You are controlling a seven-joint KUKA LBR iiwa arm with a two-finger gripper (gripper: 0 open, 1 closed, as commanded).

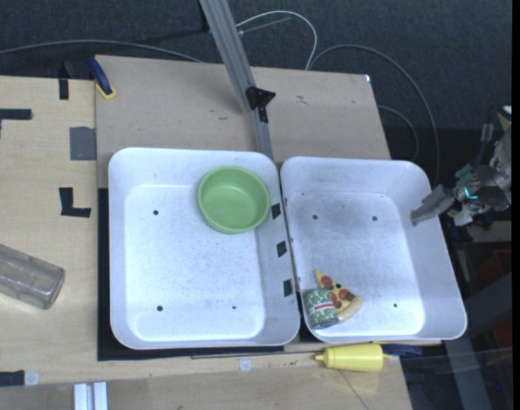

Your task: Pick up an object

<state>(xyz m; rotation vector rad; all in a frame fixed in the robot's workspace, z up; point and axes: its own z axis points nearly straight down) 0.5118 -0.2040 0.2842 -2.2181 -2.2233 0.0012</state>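
Right now your gripper (426, 207) sits at the right bin's (430, 314) right rim, nothing seen in its grasp, while the pizza-slice toy (332, 301) lies well apart toward the near-left corner, long axis slanting.

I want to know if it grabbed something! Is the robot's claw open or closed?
Gripper: can't be told from here; it sits at the right bin's right rim.
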